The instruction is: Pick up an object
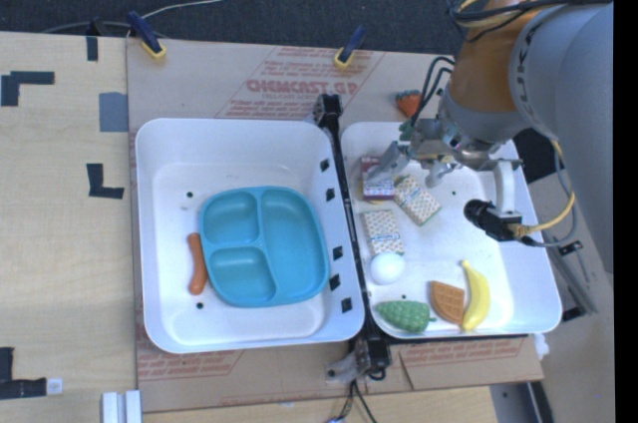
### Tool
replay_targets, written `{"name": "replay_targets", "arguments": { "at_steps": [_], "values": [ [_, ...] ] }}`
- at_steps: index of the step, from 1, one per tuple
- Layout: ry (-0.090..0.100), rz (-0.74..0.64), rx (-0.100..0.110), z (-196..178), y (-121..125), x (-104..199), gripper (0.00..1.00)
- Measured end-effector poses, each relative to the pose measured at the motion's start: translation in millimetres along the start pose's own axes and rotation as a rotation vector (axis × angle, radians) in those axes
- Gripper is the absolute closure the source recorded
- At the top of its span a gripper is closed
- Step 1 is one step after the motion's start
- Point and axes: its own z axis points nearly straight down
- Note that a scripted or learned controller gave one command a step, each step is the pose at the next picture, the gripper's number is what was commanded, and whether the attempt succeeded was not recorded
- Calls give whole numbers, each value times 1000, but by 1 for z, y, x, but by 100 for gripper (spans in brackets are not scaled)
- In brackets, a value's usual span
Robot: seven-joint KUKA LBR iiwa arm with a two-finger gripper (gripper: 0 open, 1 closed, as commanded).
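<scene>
Gripper (415, 167) is down in the right bin (528, 296), near its far-left corner. Two fingers (391, 162) spread apart, nothing between them. One tip sits over a small purple-and-white packet (377, 186) by the bin's left wall, the other over a patterned cracker packet (419, 204) just beside it. Can't tell if either tip actually touches.

Closer to me along the same wall: a second patterned packet (383, 231), then a white ball (387, 267) touching its near edge. Near-edge row of the bin: green knobbly thing (404, 314), orange wedge that looks like toast (449, 301), banana (478, 294) leaning against the wedge. Black cylinder with a yellow cable (493, 218) hangs off the arm on the right side of the bin.

Grey arm with orange band (488, 62) comes in from the right, wrist pointed down.

Left bin (159, 152): blue divided plate (264, 244) in the middle, orange sausage-shaped thing (196, 262) lying just left of it, not touching as far as I can see.

Bins sit side by side on a cardboard sheet (259, 87), black clips on the seam between them. Yellow-and-blue clamps (148, 40) at the sheet's far edge. Small orange item (407, 101) on the cardboard behind the right bin, partly hidden by cables.
</scene>
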Motion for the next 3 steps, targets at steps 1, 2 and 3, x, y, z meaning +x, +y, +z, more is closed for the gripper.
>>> {"name": "replay_targets", "arguments": {
  "at_steps": [1, 2, 3],
  "values": [
    [1, 0, 0, 0, 1, 36, 0],
    [-1, 1, 0, 0, -39, 10, 0],
    [1, 0, 0, 0, -5, 12, 0]
  ]
}}
